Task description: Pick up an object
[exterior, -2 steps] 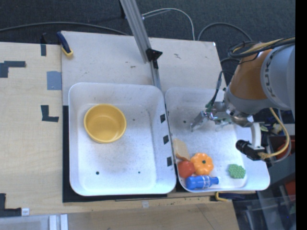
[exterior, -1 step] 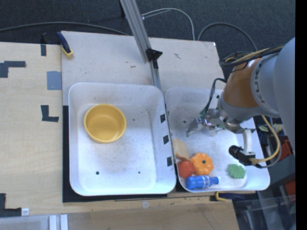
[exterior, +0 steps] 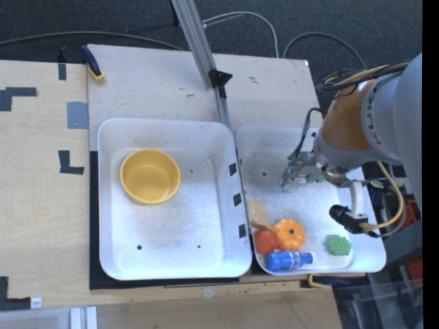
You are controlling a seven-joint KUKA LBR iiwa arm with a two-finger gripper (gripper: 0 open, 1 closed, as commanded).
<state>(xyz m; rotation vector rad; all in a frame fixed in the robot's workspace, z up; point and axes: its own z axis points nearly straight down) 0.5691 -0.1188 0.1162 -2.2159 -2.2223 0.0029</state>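
Blue bottle (exterior: 289,260), tomato (exterior: 266,240) and orange pumpkin (exterior: 290,233) crowd the right bin's (exterior: 274,142) near edge; my hand (exterior: 293,178) hovers just beyond them, grip state unclear, pumpkin closest.

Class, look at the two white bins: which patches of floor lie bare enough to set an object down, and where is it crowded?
Left bin: bare right of and below the yellow bowl. Right bin: bare along its upper left, beside the tool. Crowded at its lower edge: tomato, orange pumpkin, blue bottle, green piece.
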